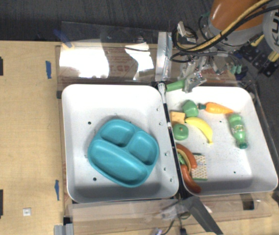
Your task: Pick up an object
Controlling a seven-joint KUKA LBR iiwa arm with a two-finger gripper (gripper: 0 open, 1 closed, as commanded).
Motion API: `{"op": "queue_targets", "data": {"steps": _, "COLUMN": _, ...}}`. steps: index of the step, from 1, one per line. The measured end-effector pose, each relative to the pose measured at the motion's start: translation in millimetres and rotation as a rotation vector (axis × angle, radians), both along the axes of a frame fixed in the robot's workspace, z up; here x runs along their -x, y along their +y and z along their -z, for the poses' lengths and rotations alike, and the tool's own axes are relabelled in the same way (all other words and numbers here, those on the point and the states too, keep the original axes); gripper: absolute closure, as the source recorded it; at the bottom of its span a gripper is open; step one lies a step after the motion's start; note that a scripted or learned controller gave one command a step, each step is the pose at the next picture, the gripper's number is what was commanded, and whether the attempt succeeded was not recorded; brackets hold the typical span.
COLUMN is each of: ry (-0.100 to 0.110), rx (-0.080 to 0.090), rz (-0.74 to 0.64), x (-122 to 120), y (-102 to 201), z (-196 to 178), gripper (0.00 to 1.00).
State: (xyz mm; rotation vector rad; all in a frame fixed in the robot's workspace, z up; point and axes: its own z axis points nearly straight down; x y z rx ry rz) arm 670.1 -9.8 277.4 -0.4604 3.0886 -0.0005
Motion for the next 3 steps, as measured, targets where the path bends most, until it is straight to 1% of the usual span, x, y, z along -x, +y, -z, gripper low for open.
{"op": "queue_targets", "data": {"steps": 1, "ry": 0.016, "rx": 0.004, "rz": -0.257, "x": 3.0, "y": -58.5, "z": 92.3, "gripper": 1.0}}
{"op": "queue_targets", "data": {"steps": 2, "ry": -0.002, "rx": 0.004, "rz": -0.084, "x": 0.6, "y": -55.5, "z": -39.0, "gripper": 1.0}}
{"op": "queue_targets", "data": {"steps": 3, "ry": 0.015, "rx": 0.003, "rz": -0.237, "x": 21.1, "y": -47.2, "z": 31.4, "gripper": 1.0}}
